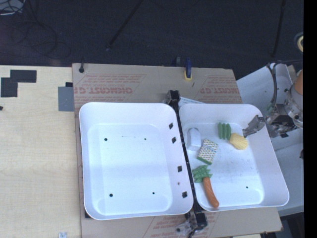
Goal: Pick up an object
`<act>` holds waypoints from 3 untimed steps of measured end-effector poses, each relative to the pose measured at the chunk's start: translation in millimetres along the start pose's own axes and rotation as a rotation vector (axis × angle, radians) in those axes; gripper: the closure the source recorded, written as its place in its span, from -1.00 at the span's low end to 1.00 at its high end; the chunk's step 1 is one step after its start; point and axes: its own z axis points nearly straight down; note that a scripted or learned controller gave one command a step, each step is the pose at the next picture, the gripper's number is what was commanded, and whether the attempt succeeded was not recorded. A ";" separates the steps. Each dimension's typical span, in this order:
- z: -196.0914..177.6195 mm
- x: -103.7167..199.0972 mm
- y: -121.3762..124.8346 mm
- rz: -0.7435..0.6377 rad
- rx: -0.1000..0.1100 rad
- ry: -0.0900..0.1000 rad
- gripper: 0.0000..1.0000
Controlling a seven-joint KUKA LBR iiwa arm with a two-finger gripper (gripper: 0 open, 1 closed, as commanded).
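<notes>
The claw (253, 125) hung over the right edge of the right bin (270, 182), reaching in from the right. Its grey finger (254, 123) pointed left and down toward a small yellow object (238, 142), which lay just beside the tip; whether the two touched could not be told. Nothing showed between the fingers, and whether the claw stood wide or narrow could not be told either.

The task's things all lay in the right bin. The yellow object sat toward the far right of the bin floor. Just left of it lay a green pod-like piece (224, 130), close but apart. Further left, a pale checked square (208, 150) lay tilted, and beside it, against the bin's left wall, a whitish rounded object (193, 137) that was hard to make out. Nearer, a carrot (208, 186) lay with its green top pointing far and its orange root pointing toward the near rim.

The left bin (94, 182) stood touching the right one on the bench (34, 157).
</notes>
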 end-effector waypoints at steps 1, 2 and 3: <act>-9.7 -0.7 0.0 -0.001 0.001 0.000 1.00; -57.8 -12.0 -80.3 0.003 -0.001 0.000 1.00; -55.3 49.8 -53.9 -0.006 0.000 0.002 1.00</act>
